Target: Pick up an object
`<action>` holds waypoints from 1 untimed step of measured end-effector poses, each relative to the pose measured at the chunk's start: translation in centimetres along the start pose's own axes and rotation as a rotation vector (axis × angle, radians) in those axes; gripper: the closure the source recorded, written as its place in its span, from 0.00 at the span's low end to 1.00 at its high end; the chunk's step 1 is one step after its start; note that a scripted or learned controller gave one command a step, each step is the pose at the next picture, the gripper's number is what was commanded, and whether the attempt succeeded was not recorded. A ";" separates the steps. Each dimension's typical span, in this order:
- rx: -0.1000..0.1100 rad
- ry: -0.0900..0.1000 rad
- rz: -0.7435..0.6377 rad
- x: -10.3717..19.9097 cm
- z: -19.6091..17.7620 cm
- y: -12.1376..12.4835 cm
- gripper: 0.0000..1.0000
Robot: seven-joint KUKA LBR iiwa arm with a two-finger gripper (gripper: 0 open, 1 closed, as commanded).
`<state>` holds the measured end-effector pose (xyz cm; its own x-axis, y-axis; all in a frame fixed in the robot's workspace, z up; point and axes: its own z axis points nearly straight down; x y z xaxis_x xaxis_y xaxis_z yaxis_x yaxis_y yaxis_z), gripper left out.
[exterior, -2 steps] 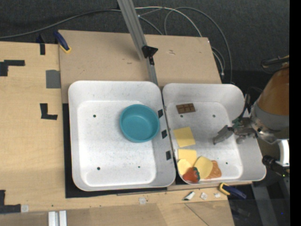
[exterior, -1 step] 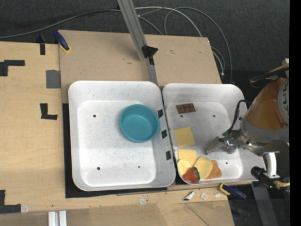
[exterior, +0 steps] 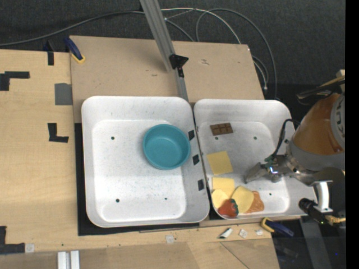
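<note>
The right bin [exterior: 263,114] holds several small objects. A brown chocolate-like piece [exterior: 221,129] lies near its back wall, and a yellow square slice [exterior: 220,162] sits below it. At the front lie yellow wedge pieces [exterior: 223,186], an orange piece [exterior: 255,202] and a red round item [exterior: 228,207], bunched together. My gripper [exterior: 259,171] hangs low over the right half of this bin, just right of the yellow pieces and above the orange one. Nothing shows in its grasp. A teal bowl [exterior: 165,145] stands in the left bin [exterior: 101,150].
The arm's grey and orange body [exterior: 321,139] covers the right bin's right rim. A metal pole [exterior: 160,29] slants over the bench behind the bins. Cables [exterior: 224,21] lie at the back, and small clips [exterior: 241,233] lie on the bench in front of the right bin.
</note>
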<state>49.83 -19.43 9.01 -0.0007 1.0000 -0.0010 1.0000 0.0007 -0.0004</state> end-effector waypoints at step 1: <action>0.001 0.001 -0.001 0.0 -1.0 0.0 1.00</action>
<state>49.81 -19.38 9.99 -0.0013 1.0000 0.0001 1.0000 0.0013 -0.0015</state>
